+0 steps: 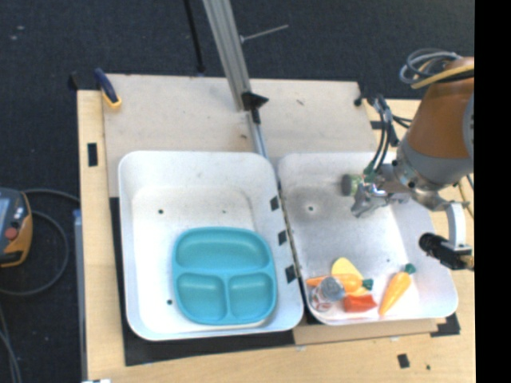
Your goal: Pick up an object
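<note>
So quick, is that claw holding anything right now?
Claw: over the right bin, near its far end; whether it is open or closed cannot be told, and nothing shows in its grip.

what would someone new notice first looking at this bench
The turquoise divided tray stands out most, lying in the near half of the left bin. Next comes the bright cluster of toy food, with an orange carrot, in the near corner of the right bin. The gripper hangs over that bin's far part.
</note>
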Robot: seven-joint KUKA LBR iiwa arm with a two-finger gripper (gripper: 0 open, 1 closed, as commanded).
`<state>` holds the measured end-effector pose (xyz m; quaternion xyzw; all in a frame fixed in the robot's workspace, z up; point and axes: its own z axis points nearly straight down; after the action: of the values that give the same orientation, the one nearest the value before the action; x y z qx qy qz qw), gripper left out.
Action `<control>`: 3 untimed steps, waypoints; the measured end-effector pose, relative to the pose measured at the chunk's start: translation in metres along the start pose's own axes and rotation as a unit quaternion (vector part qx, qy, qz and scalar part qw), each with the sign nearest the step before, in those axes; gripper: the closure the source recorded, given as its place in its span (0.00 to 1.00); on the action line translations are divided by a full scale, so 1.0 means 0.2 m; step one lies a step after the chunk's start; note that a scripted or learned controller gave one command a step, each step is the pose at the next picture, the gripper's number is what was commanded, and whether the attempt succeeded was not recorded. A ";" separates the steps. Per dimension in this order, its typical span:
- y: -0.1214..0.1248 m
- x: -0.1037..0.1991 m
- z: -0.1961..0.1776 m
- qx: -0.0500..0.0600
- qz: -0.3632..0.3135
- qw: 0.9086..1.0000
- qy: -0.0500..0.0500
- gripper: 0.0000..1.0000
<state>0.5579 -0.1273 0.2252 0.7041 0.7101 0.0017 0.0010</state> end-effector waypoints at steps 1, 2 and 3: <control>-0.01 0.27 -0.02 0.001 0.000 1.000 0.000 1.00; 0.04 0.49 0.00 0.001 0.001 1.000 -0.001 1.00; 0.07 0.81 -0.02 0.001 0.000 1.000 0.001 1.00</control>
<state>0.5700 0.0345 0.2291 0.7038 0.7104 0.0014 -0.0002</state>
